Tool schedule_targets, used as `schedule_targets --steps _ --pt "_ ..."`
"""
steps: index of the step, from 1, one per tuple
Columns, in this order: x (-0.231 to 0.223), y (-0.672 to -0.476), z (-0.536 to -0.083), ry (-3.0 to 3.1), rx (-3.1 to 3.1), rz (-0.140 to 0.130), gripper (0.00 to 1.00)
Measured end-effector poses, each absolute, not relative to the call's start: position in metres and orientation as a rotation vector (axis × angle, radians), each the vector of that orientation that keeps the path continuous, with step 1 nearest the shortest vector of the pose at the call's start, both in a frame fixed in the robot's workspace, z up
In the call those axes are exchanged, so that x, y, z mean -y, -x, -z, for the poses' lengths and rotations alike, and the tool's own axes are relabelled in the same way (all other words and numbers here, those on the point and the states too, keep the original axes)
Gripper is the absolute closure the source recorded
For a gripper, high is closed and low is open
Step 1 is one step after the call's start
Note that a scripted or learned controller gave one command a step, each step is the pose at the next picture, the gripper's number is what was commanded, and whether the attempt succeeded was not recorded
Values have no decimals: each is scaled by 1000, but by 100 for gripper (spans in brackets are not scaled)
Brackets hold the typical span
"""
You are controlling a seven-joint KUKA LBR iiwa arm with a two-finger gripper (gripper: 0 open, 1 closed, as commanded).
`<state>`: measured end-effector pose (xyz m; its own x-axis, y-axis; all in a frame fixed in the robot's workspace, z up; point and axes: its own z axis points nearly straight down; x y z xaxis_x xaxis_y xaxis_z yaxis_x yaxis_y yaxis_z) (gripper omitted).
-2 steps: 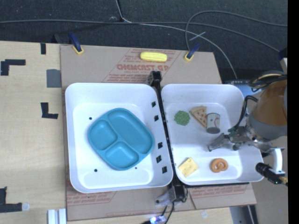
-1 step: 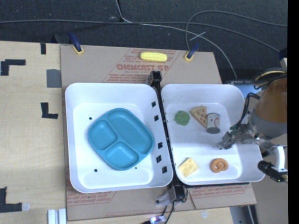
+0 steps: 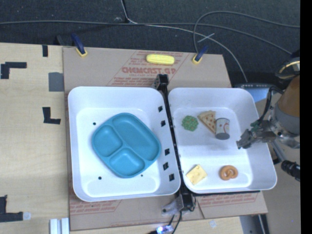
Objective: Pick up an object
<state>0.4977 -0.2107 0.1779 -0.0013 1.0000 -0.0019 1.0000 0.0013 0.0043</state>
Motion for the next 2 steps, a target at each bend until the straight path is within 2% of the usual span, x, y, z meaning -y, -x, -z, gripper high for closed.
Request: schedule_targets --steps 1,2 --pt "211 -499 -217 -2217 -2221 -2 100" --pt "158 -507 -207 -2216 -2229 0 100"
